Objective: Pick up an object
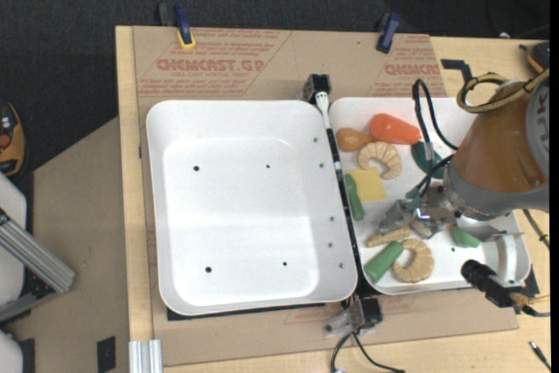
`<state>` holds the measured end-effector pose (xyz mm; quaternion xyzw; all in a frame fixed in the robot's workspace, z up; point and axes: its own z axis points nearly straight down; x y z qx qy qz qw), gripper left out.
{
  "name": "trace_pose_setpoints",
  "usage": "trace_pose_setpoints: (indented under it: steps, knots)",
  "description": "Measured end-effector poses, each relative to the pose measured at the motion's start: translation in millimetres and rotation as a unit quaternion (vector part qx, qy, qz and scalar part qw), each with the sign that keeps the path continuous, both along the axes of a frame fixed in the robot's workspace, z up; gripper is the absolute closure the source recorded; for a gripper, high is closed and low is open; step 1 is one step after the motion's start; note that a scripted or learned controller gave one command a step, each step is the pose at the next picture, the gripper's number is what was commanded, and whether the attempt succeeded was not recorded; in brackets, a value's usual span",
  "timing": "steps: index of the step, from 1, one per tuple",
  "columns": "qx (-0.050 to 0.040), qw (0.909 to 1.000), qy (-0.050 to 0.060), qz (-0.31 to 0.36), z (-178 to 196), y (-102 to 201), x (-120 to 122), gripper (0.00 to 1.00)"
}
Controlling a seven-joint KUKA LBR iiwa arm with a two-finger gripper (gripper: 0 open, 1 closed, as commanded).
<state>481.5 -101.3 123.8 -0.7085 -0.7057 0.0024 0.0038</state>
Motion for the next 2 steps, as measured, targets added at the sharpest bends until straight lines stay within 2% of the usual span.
trace_pose_setpoints:
  steps: [1, 2]
  knots:
    - [-0.0016, 1.0000, -0.006, 0.003, -41, -6, 63, 0.00]
    - [-0.0019, 1.0000, -0.008, 0.003, -38, -9, 133, 0.00]
